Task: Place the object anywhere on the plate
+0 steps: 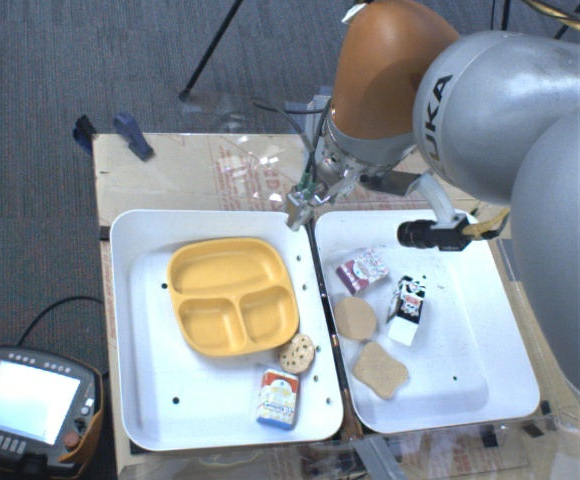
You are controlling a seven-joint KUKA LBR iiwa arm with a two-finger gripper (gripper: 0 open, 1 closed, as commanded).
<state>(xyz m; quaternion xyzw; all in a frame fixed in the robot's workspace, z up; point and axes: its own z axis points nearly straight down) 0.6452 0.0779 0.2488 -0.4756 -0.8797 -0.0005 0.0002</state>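
Note:
A yellow divided plate (233, 295) lies in the left bin (135, 318). A chocolate-chip cookie (297, 353) rests against the plate's lower right corner, and a small juice carton (278, 398) lies just below it. My gripper (303, 205) hangs at the far end of the divider between the two bins, above the plate's upper right. The right bin (470, 368) holds a maroon-and-white packet (362, 270), a black-and-white milk carton (407, 309), a round tan cracker (355, 318) and a slice of toast (380, 370).
The big grey and orange arm (450, 98) covers the upper right of the view and overhangs the right bin's far edge. A teach pendant (30, 408) lies on the floor at lower left. A blue clamp (130, 136) sits at the bench's far left corner.

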